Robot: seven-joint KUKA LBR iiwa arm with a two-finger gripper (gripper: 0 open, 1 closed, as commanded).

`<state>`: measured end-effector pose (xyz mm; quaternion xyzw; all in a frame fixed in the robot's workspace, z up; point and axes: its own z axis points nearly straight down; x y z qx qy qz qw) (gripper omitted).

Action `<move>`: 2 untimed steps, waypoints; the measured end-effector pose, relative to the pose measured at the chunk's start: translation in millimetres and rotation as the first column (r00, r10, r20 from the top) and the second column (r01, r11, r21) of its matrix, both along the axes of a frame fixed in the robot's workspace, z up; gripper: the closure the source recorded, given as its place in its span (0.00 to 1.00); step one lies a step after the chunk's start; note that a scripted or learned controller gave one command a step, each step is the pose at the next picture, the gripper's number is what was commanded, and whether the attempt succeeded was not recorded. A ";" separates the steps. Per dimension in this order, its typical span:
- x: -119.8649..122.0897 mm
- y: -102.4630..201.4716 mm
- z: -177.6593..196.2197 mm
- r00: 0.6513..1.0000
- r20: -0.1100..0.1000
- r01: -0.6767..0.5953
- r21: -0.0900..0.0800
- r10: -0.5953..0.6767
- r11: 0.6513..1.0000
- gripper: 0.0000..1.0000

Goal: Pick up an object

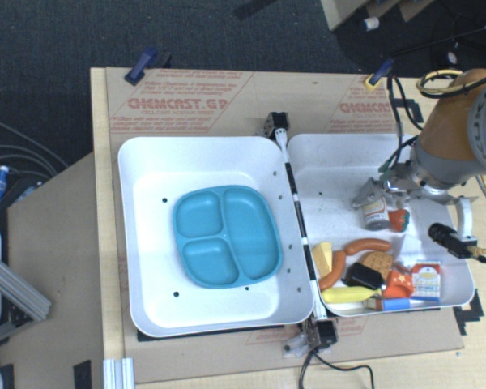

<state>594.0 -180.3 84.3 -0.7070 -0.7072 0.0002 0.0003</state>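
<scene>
The grey arm with the orange band entered from the right of the frame, its two-finger gripper [381, 203] lowered into the right white bin [324, 156], over a small can-like object [375, 214] at centre right. Whether the gripper was open or closed could not be told, as the wrist masked it. The step in hand appeared to be the descent to grasp; the next move would call for closing and lifting. Toy foods, including a sausage [366, 247] and a banana [348, 296], lay piled at lower right. The left bin held a blue divided plastic plate [227, 235].
</scene>
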 end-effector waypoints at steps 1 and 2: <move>0.8 -0.1 10.6 1.000 0.002 -0.001 -0.001 0.001 1.000 1.00; 5.8 80.5 149.6 1.000 0.003 -0.001 0.000 0.001 1.000 1.00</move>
